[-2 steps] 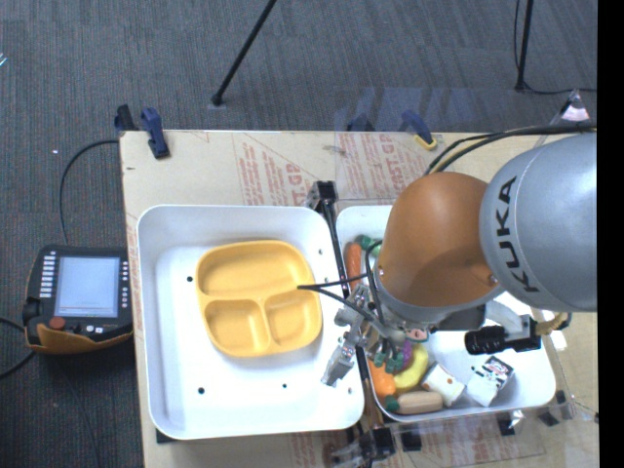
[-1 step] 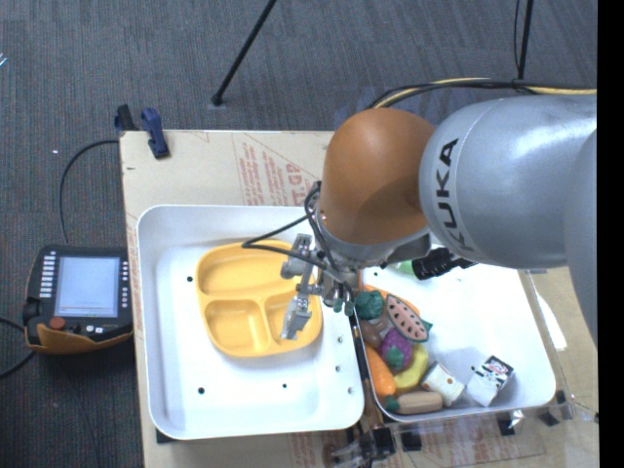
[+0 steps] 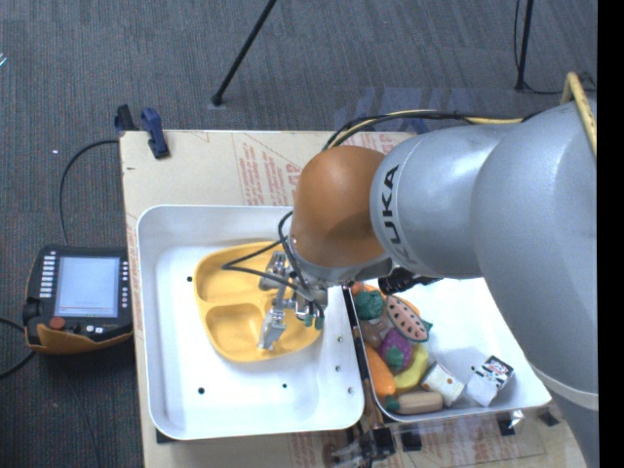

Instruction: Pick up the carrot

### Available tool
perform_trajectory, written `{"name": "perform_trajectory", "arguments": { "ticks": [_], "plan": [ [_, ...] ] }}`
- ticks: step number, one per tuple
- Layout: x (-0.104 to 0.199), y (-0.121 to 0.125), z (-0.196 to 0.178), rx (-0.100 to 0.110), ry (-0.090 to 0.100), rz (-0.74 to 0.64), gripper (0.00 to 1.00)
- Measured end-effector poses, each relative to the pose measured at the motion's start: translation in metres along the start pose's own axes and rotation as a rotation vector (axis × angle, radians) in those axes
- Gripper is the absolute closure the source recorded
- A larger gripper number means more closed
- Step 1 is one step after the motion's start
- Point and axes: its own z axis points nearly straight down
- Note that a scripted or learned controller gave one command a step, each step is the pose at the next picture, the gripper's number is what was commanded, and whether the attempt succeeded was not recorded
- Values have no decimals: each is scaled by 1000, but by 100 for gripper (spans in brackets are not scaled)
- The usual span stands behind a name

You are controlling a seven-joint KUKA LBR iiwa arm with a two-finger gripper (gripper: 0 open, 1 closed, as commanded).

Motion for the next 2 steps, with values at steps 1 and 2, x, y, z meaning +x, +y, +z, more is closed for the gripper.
{"name": "perform_trajectory", "arguments": {
  "ticks": [1,2],
  "plan": [
    [-1,9,-11,-24,-7,10,100],
    [93,-8,-13,2,13,-173,100]
  ]
}}
